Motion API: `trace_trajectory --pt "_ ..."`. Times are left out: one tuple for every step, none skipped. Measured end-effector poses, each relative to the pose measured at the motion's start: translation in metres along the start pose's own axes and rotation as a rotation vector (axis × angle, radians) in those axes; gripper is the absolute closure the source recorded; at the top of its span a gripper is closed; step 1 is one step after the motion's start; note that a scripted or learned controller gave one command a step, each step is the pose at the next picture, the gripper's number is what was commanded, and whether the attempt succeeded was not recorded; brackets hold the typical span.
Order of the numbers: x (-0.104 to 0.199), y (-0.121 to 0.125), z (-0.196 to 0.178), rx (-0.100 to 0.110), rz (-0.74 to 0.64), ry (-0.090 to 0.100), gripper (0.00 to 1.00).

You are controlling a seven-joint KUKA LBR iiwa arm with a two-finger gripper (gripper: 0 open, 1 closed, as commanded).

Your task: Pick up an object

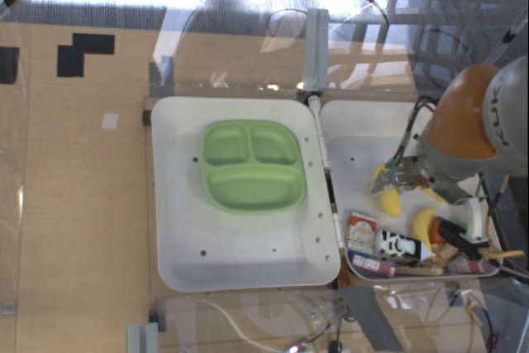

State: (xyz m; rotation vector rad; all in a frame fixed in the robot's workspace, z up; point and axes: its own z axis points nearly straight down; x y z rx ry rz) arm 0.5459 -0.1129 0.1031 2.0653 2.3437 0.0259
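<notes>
The gripper hangs low in the right bin, at the frame's right, just above a yellow toy. Whether it is released or clenched, I cannot tell. It should probably settle squarely over the toy before lifting, clear of the clutter at lower right.

Counter with two white bins

The tan counter carries two shallow white bins side by side: the left bin and the right bin, their inner walls touching. Black square marks sit on the counter's far left corner.
</notes>
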Motion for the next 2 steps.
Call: trace_trajectory --pt "0.056 0.047 -0.082 0.018 -0.019 0.002 1.0" --pt "0.057 0.049 -0.093 0.013 -0.023 0.002 1.0"
